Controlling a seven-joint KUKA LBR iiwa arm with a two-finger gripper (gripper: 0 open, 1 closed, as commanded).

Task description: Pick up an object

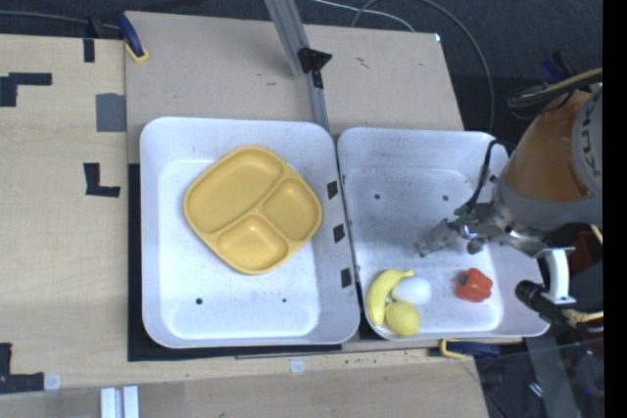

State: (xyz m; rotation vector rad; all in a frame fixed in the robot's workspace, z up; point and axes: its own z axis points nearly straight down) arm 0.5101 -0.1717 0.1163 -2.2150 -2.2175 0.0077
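Now we see gripper low in right bin, fingers spread, nothing between them. Red pepper just beside gripper; banana, egg, lemon near.

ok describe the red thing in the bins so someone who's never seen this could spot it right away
Start at the right-hand white bin, the one the arm reaches into. Along its near edge lies a small red pepper-like item, close under the gripper. It lies apart from the yellow-and-white cluster of banana, egg and lemon, and it is the bin's one red thing.
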